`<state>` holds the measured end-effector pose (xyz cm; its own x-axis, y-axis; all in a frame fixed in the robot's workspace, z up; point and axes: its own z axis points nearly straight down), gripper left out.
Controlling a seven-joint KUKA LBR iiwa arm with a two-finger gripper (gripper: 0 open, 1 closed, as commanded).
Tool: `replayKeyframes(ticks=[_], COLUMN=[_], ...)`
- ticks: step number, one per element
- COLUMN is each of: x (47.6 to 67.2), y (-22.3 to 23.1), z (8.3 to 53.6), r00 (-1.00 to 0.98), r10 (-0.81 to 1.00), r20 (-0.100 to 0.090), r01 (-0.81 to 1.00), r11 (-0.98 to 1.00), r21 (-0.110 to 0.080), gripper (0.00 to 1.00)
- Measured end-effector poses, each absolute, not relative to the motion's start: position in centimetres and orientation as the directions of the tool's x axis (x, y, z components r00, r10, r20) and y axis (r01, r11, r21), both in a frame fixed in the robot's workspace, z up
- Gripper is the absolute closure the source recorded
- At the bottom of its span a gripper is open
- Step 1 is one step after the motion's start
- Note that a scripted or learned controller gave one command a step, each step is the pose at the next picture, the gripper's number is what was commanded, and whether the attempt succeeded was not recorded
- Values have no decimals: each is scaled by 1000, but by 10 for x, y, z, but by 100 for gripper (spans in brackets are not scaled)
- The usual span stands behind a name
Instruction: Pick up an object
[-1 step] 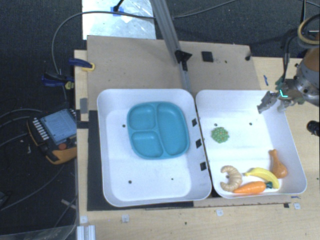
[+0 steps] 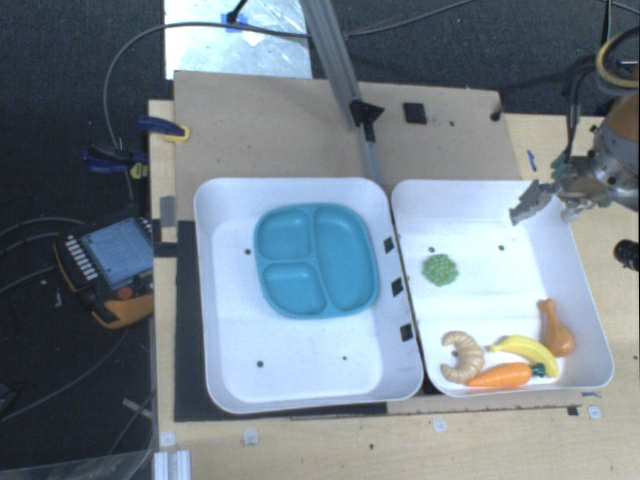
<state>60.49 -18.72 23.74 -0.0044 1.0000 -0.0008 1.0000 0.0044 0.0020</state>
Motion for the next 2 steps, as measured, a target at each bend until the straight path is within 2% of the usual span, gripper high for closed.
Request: replayKeyframes(ticks=[2], x=[600], y=[-203], z=[127], r00=[-1], r10=[1000], r20=[-1], r01=[1000], r11=[1], r21=[-2], gripper=[0])
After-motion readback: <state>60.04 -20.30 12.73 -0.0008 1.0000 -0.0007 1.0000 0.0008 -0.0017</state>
